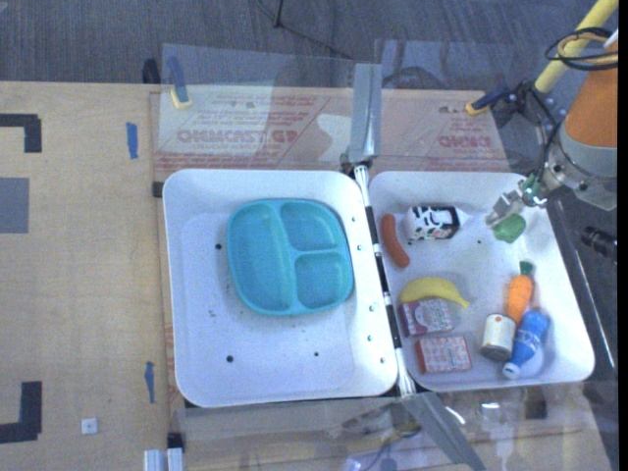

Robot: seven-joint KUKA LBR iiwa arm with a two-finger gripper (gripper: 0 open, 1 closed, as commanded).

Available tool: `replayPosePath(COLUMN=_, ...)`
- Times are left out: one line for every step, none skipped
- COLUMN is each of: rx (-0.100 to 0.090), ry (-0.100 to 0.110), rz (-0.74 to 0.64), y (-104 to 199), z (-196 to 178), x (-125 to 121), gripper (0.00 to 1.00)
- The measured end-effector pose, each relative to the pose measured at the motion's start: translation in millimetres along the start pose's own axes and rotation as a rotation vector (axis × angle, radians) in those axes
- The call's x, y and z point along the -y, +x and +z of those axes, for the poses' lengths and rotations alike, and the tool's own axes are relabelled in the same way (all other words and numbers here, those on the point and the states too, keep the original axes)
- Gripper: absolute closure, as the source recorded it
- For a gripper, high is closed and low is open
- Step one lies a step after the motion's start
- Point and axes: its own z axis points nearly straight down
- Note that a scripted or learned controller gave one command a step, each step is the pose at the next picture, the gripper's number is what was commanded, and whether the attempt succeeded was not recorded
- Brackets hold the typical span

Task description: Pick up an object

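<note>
Here the gripper (pixel 517 204), its state impossible to tell, sits just above the green object (pixel 509 228) near the right bin's (pixel 574 361) far corner, so a straight, centred descent seems wisest.

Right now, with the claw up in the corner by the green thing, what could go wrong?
1. The claw sits close to the right bin's wall, so it might bump it.
2. The green object is small and partly under the claw; it could slip away.
3. Toys crowd together, like the carrot touching the blue bottle, so a grab might knock neighbours.
</note>
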Motion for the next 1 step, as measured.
replayPosePath(rx=-0.001, ry=0.001, rz=0.134, y=23.8, z=-74.6, x=-44.8, gripper=1.0)
